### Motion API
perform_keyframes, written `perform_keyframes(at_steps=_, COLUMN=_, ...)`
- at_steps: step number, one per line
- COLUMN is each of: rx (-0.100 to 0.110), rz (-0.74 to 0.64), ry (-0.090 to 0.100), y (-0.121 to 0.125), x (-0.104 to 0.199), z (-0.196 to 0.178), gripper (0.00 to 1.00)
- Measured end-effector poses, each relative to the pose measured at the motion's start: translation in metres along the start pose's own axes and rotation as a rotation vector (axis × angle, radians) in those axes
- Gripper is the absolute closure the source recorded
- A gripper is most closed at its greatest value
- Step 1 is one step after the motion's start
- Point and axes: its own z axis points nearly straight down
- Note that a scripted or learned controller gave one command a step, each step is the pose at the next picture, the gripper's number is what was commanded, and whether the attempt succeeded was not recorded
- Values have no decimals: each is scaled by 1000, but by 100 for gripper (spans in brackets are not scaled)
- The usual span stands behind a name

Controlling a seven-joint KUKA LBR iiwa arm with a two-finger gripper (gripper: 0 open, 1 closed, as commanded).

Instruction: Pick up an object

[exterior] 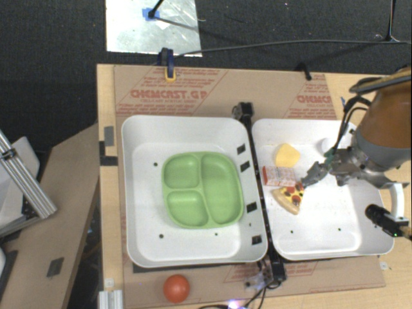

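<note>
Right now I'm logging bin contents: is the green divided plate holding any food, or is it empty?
Empty. The green divided plate lies flat in the left bin, and all three compartments show bare green.

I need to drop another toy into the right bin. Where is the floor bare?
Bare floor lies along the right bin's front, below the pizza slice. Its upper left is crowded: yellow piece, red-and-white packet, with the gripper beside them.

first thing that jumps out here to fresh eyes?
The green divided plate in the middle of the left bin. Next, the grey arm reaching into the right bin, its gripper low beside a pizza slice toy, a small red-and-white packet and a yellow lump. An orange ball sits outside the bins, on the bench's near edge.
</note>
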Motion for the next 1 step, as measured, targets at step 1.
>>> perform_keyframes(at_steps=1, rx=-12, rz=-3, ry=-2, y=3, x=0, z=-6, gripper=0)
